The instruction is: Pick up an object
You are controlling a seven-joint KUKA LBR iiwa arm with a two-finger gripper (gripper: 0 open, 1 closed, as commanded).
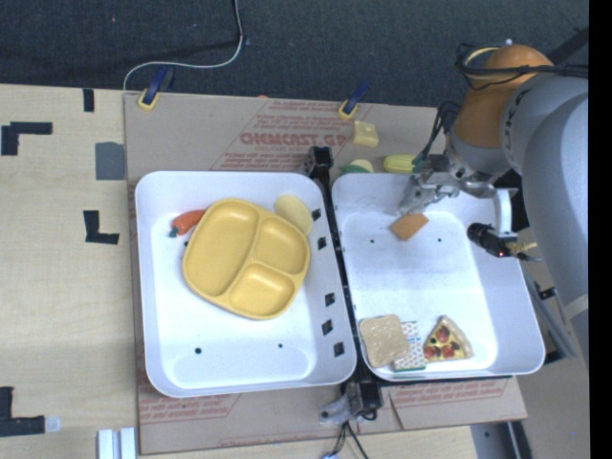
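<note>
Yellow divided plate (247,258) is lying in the left bin (158,352), hiding part of an orange piece (186,221) | toast-like slab (385,338) and pizza slice (447,340) are resting in the right bin's (497,304) near corner | tan block (409,226) — likely target — is sitting just under the gripper (419,195); opening and grasp I cannot tell.

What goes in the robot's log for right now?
arm: over right bin | end effector: above tan block | grasp: unclear | left bin: yellow tray

One fixed overhead camera looks slantwise down on both bins (153,256).
</note>
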